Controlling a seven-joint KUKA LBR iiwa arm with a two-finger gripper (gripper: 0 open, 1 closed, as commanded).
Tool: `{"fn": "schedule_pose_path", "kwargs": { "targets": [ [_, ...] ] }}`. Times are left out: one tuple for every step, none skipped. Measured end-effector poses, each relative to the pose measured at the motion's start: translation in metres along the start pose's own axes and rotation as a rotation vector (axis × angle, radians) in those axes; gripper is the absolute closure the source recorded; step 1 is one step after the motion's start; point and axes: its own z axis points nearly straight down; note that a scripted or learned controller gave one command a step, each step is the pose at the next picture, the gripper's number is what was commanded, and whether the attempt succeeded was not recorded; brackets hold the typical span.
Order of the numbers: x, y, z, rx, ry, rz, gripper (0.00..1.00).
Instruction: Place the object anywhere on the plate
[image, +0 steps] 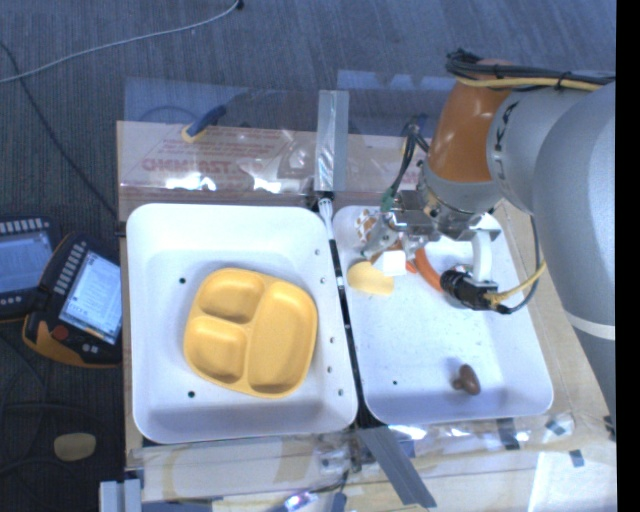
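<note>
Two shallow white bins sit side by side on the bench. In the left bin (150, 250) a yellow plate (251, 329) with three compartments lies flat near the middle, with nothing on it. The grey arm with its orange band (470, 130) reaches in from the right and bends down over the far end of the right bin (500, 370). Its gripper (385, 240) hangs low at that bin's far left corner, close to the wall between the bins. Just beside it lie a pale yellow object (370, 281) and a small white block (392, 263), which touch each other, and an orange carrot-like piece (425, 266) just to their right, partly under the wrist hardware. Whether the jaws are spread or closed I cannot tell from here, as the metal parts blur together, and nothing plainly sits between them. Well apart, toward the near right of the same bin, rests a small brown object (466, 378). A tablet-like controller (75, 300) lies on the floor to the left of the bench.
</note>
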Motion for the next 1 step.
{"fn": "schedule_pose_path", "kwargs": {
  "targets": [
    [0.0, 0.0001, -0.0003, -0.001, 0.0, 0.0, 0.0]
  ]
}}
